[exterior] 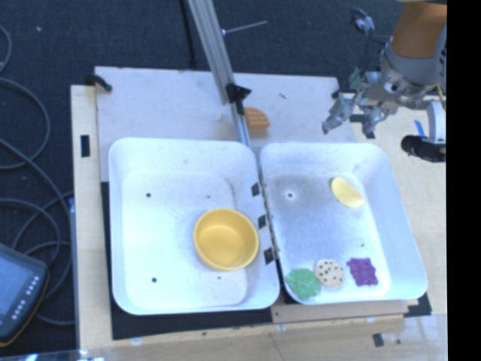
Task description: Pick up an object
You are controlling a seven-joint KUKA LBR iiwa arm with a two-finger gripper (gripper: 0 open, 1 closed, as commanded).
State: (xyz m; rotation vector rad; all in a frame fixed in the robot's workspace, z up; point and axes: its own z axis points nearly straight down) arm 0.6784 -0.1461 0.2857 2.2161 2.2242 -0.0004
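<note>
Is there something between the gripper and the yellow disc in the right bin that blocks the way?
Nothing visible does. The gripper hangs above the right bin's far rim, and the yellow disc lies alone on the floor below it. The other pieces lie at the near edge.

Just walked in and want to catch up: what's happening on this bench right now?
A robot arm reaches in from the right, with its gripper above the far edge of the right bin and nothing between its fingers. That bin holds a yellow disc, a green piece, a spotted cookie and a purple piece. The left bin holds a yellow bowl. Nothing has been picked up yet.
</note>
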